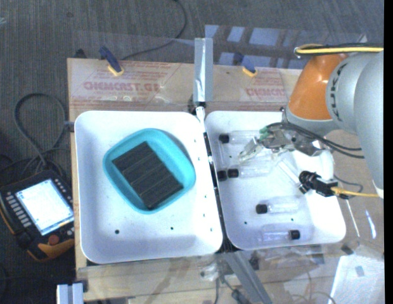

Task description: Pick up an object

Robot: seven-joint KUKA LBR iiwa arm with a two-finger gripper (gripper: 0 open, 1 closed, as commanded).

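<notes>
Wooden tabletop (139,84) carrying two white bins on dark carpet. Pincer (267,145) low over right bin (333,223), upper half; open or clenched cannot be told. Just left and below, touching or nearly so, clear vial with black cap (247,170); further vials (277,206) and (279,235) nearer the front wall. Likely fault: slick, round, transparent tubes rolling aside on contact. Left bin (89,220) holding teal tray (117,154) with dark ribbed block (148,174), well apart.
</notes>
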